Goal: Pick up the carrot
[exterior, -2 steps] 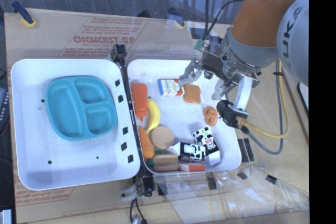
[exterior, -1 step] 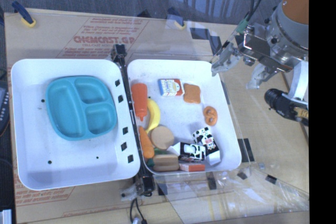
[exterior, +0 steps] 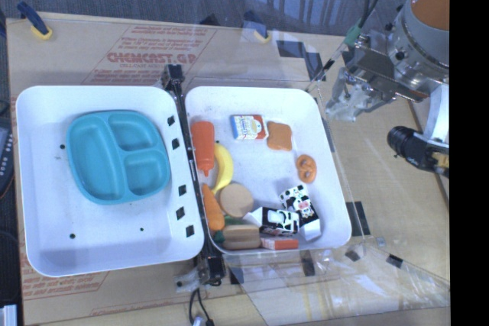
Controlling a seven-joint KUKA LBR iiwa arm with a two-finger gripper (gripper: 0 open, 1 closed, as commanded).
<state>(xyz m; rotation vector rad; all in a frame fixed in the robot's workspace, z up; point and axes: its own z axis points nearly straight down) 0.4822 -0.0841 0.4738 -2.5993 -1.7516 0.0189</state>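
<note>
Carrot (exterior: 213,208): lying inside the right bin (exterior: 325,164), against its left wall, just below the banana (exterior: 223,167).
Gripper (exterior: 345,104): hovering outside that bin's upper right corner; finger opening unclear.

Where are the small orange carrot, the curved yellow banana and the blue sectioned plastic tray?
Small orange carrot (exterior: 213,208), camera view, middle of its body.
Curved yellow banana (exterior: 223,167), camera view, mid curve.
Blue sectioned plastic tray (exterior: 85,136), camera view, left rim area.
</note>
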